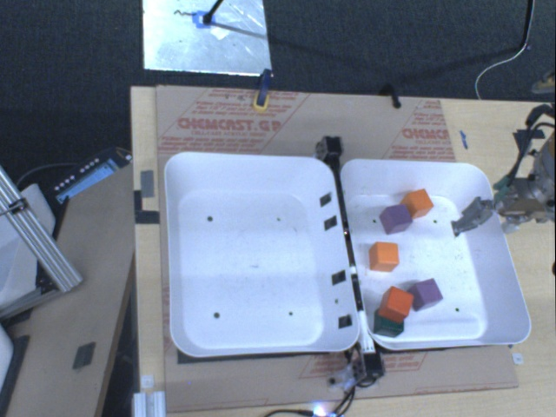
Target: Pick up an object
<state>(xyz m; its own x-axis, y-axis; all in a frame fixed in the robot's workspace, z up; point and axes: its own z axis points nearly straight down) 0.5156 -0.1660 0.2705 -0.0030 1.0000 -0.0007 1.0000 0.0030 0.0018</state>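
Note:
The right bin (486,320) holds several small blocks. An orange block (419,202) and a purple block (395,219) sit at its back. Another orange block (384,255) lies in the middle. Near the front sit an orange block (398,302), a purple block (425,294) and a dark green block (388,324). My gripper (470,216) reaches in from the right over the bin's right side, to the right of the back blocks and apart from them. Nothing shows between its fingers.
The left bin (252,259) lies beside the right one, with black clips (331,224) along the shared edge. Cardboard (234,120) lies under both bins. A silver plate (206,23) lies at the back, and cables (504,55) run at the upper right.

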